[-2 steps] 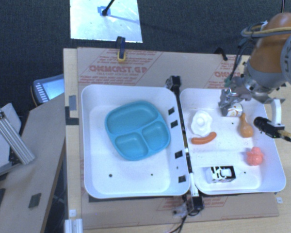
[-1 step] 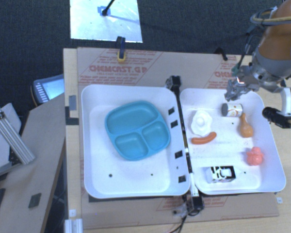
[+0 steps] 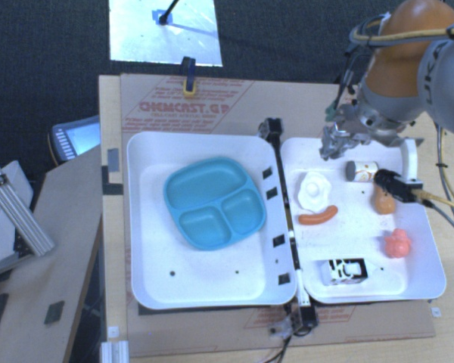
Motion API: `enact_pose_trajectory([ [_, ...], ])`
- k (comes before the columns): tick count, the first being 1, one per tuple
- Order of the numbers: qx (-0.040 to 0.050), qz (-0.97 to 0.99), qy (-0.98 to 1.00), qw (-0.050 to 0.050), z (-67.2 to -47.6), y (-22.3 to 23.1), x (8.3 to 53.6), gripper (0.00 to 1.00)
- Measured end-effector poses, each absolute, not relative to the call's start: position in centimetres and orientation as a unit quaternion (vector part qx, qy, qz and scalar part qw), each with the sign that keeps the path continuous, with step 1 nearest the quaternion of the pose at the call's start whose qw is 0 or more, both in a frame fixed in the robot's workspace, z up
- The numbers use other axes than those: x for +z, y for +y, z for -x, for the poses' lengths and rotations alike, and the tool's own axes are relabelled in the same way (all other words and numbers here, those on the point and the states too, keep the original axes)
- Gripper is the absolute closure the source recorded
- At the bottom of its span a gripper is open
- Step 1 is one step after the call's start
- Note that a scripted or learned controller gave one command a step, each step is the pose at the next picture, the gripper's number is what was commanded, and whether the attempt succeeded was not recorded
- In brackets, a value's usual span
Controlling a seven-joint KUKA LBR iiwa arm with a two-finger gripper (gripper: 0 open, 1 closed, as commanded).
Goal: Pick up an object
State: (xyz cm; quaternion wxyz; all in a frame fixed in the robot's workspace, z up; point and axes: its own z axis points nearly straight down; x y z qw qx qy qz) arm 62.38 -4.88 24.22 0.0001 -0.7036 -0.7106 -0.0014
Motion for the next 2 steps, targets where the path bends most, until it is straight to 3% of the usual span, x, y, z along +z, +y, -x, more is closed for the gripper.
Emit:
enact_pose_trajectory([
  [2, -0.002, 0.703, -0.711, 0.0, -64.3, 7.5, 24.4, 1.0],
])
